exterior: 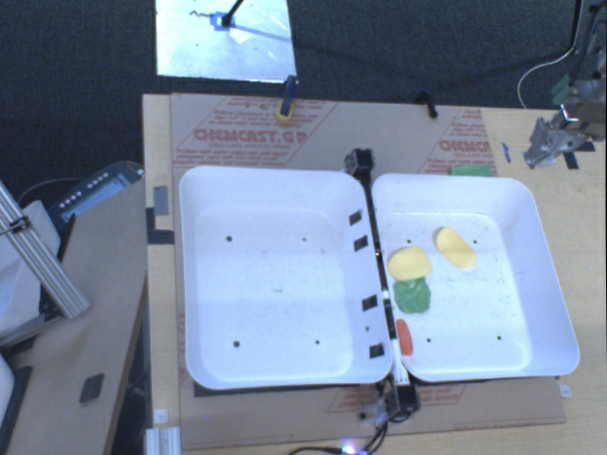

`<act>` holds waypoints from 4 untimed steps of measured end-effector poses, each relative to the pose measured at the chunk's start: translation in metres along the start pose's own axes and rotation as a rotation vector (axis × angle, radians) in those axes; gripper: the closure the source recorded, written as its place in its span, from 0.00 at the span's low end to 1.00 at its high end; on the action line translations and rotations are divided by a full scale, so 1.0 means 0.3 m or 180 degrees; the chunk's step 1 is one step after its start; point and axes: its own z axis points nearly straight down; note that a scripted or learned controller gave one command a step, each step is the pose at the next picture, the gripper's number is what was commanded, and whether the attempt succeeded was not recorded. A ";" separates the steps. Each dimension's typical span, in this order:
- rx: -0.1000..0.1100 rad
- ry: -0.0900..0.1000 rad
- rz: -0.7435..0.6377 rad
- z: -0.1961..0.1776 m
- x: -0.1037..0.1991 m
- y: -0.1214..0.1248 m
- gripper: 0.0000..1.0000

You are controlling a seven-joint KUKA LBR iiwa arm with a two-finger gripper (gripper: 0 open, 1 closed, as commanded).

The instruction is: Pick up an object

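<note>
The right bin (pixel 531 216) holds several small items near its left wall. A yellow oval piece (pixel 456 247) lies toward the middle, and a second yellow piece (pixel 409 263) sits left of it. A green piece (pixel 413 296) touches that second one from below. A small orange-red piece (pixel 404 336) lies by the divider. My gripper (pixel 552 146) hangs at the far right, above the bench beyond the right bin's back right corner, well apart from every item. Nothing shows in it.
The left bin (pixel 275 273) stands beside the right one, with black clips (pixel 360 245) along the shared wall. A yellow and blue clamp (pixel 285 112) sits at the board's back edge. A silver plate (pixel 225 27) lies behind the bench. A cable (pixel 541 69) loops near the arm.
</note>
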 end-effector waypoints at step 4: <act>-0.0105 -0.0034 -0.0003 -0.560 0.020 0.201 1.00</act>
